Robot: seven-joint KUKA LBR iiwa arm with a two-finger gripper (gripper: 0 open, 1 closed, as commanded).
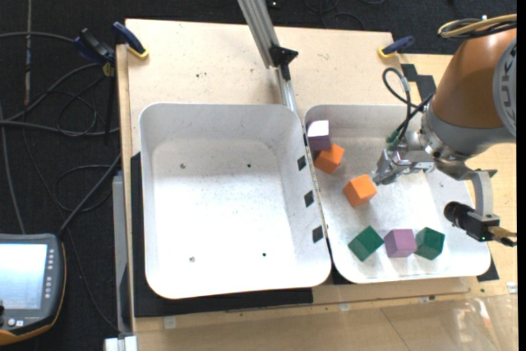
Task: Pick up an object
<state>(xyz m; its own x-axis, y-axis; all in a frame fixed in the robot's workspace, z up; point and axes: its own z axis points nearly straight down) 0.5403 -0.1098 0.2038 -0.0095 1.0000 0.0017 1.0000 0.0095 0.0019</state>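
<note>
The orange cube [360, 190] nearest the hand [386, 171] lies in the right bin [460, 263], about mid-bin, turned at an angle to the bin walls. The hand sits just above and to the right of it, near or touching its upper right corner; I cannot tell whether the hand is apart or together, and nothing shows between its tips.

The likeliest failure is a miss: the hand looks offset from the cube's middle, so closing here may only clip a corner and push the cube away, or pinch it across a diagonal so it twists out.

A second orange cube [329, 158] and a white-and-purple block [318, 135] lie close against the wall shared with the left bin [156, 201]; a shoved cube could wedge there. Two green cubes [366, 243] [430, 242] and a purple cube [400, 242] line the near edge, well clear.
</note>
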